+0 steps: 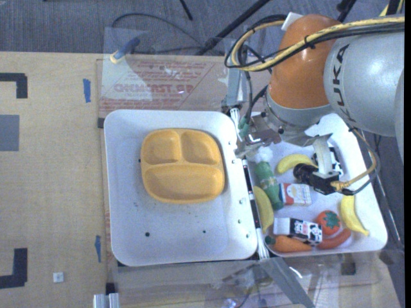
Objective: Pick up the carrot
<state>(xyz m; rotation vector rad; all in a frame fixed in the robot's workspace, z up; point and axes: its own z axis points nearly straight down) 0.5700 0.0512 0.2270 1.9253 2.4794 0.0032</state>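
Meanwhile, the carrot (290, 243) is left untouched at the right bin (374, 231) front edge.
Light, rigid and slick, it is judged best pinched mid-body; the gripper (257, 140) state cannot be told.

The grey arm (369, 76) bears "KUKA" lettering, partly visible; other labels unreadable.

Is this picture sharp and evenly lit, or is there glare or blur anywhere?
Camera view: lighting is soft and even, with only faint shadows; the orange band shows a mild sheen; the clear sheet above the left bin reflects light hazily; the carrot and small items look slightly soft, lacking fine detail.
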